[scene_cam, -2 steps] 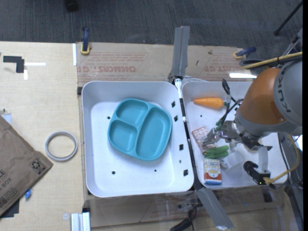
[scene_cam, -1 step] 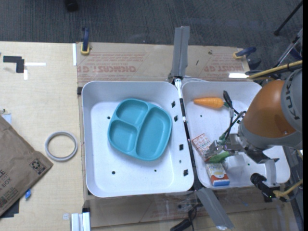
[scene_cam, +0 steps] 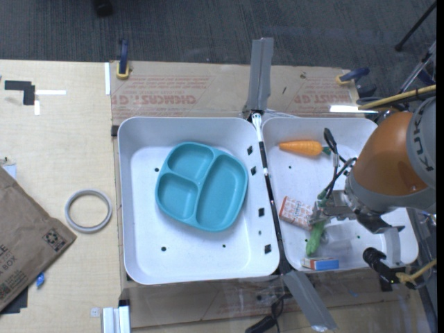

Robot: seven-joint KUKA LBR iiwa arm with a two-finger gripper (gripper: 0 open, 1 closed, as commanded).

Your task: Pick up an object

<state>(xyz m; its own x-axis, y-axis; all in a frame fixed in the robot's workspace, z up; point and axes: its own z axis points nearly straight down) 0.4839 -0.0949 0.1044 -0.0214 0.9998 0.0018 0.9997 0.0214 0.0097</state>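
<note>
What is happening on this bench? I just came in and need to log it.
A grey and orange arm has reached in over the right bin, its gripper low among the clutter there. A green item lies right beside it, with a small printed packet, a red and blue box and a toy carrot nearby. Nothing can be seen held. The left bin holds a teal divided plate.

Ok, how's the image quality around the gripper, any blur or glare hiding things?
Camera view: even, soft lighting with no harsh glare on the right bin; the gripper area is cluttered and slightly soft, with cables across it; the carrot and blue plate read clearly.
</note>
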